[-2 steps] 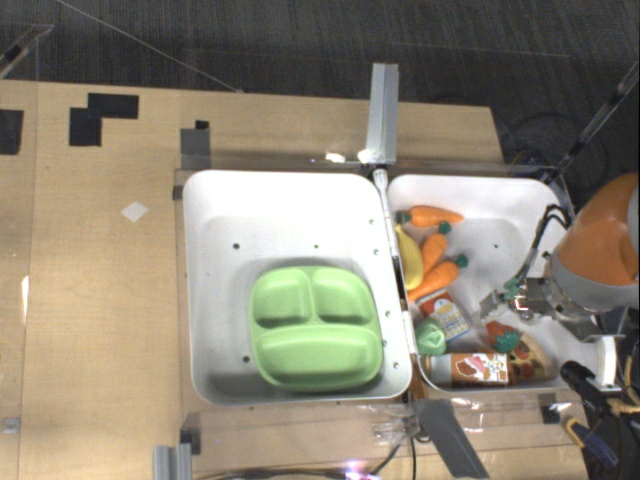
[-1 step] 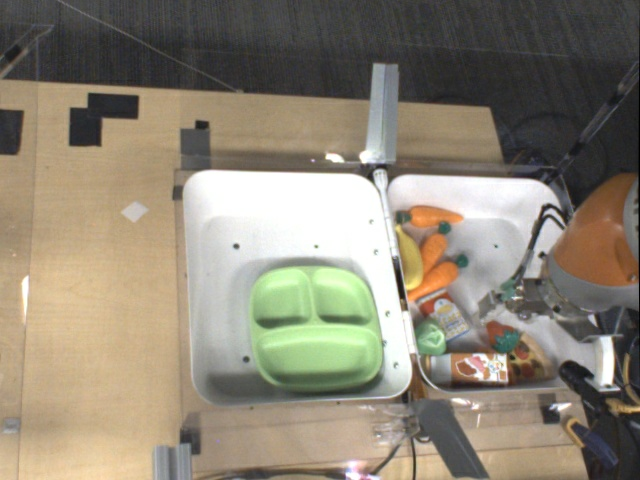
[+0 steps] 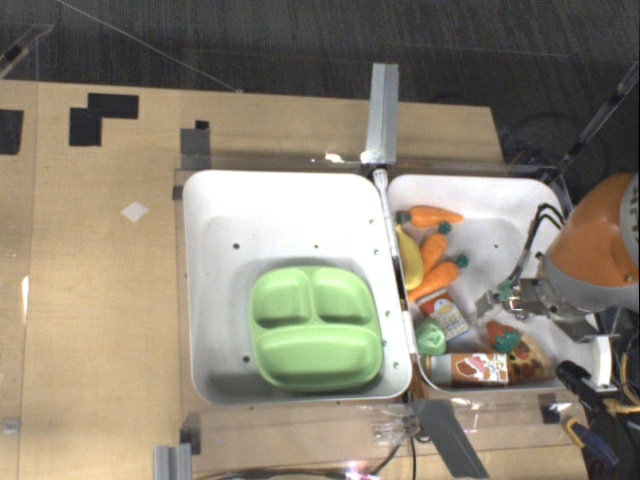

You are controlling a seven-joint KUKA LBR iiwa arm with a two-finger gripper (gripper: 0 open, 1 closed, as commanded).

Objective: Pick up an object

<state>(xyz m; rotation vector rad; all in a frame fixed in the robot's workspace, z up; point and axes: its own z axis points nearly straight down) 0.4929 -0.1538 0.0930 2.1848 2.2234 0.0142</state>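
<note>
A: Where's your gripper [image 3: 497,306]?
B: Low in the right bin [image 3: 500,203], just above the juice box [image 3: 478,369]. Can't tell what it holds.
A: Targets?
B: Carrots [image 3: 432,215] piled near the divider, so you reach left.

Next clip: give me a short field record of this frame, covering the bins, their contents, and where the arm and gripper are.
left bin: holds a green divided tray
right bin: carrots, banana along the left wall, bottle lying at the near edge, other small items
arm: over the right bin's right side
gripper: low over the right bin, beside the small items; open or shut not discernible
held object: none visible
</note>
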